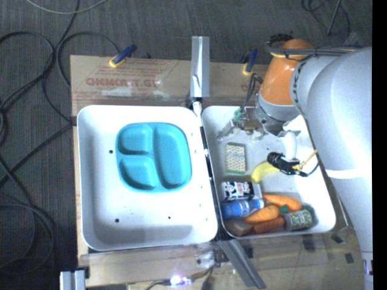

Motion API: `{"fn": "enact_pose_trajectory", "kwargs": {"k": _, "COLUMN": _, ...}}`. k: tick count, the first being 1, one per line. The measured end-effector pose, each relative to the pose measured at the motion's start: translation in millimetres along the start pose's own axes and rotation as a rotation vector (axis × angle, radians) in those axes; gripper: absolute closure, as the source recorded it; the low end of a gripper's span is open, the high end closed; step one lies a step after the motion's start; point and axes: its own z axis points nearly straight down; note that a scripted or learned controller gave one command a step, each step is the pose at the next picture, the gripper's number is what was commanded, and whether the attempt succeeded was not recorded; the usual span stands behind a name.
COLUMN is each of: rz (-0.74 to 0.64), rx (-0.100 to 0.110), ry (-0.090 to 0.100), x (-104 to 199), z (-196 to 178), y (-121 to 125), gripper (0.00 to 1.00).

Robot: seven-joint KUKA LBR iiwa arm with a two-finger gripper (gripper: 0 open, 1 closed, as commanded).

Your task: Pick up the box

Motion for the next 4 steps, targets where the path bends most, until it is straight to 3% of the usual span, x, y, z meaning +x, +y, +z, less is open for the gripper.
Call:
{"fn": "enact_pose_trajectory", "kwargs": {"k": 1, "rz": -0.002, "rx": -0.001, "ry": -0.003, "x": 0, "z": -11, "y": 1, "gripper": 1.0}}
{"fn": "enact_pose_trajectory", "kwargs": {"k": 2, "rz": -0.002, "rx": -0.001, "ry": -0.004, "x": 0, "z": -11, "y": 1, "gripper": 0.0}}
{"fn": "enact_pose_trajectory", "kwargs": {"k": 3, "rz": 0.116, "rx": -0.002, "ry": -0.001, "x": 7, "z": -1, "y": -36, "gripper": 0.0}}
{"fn": "enact_pose_trajectory", "kwargs": {"k": 4, "rz": 0.116, "rx": 0.0, "ry": 0.002, "x": 8, "z": -10, "y": -36, "gripper": 1.0}}
